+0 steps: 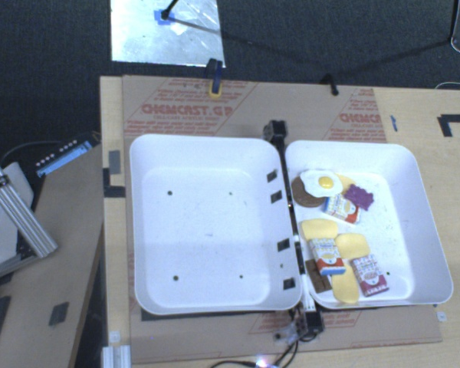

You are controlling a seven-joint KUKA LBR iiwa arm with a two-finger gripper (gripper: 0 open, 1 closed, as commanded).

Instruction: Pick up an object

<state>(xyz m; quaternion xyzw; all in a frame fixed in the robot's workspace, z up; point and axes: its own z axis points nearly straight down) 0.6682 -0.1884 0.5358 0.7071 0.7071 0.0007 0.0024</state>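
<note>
Lying in the right bin (414, 228) is a heap of small toy foods, all crowding toward the wall next to the left bin (207, 221). A fried egg (320, 181) is resting on top of a round brown piece (303, 196). A purple piece (359, 196) is sitting just beside a little box (342, 208) with red and blue print too small to read. Below them, yellow pieces (351, 244) are touching a small carton (327, 256) and a red packet (369, 274). A brown bar (316, 274) is leaning at the bin wall. Both bins are sitting on a cardboard sheet (185, 107) on the tabletop (77, 228), and its red letters are saying "CHEMCAST GP". A yellow clamp (214, 79) is gripping the sheet's far edge.
</note>
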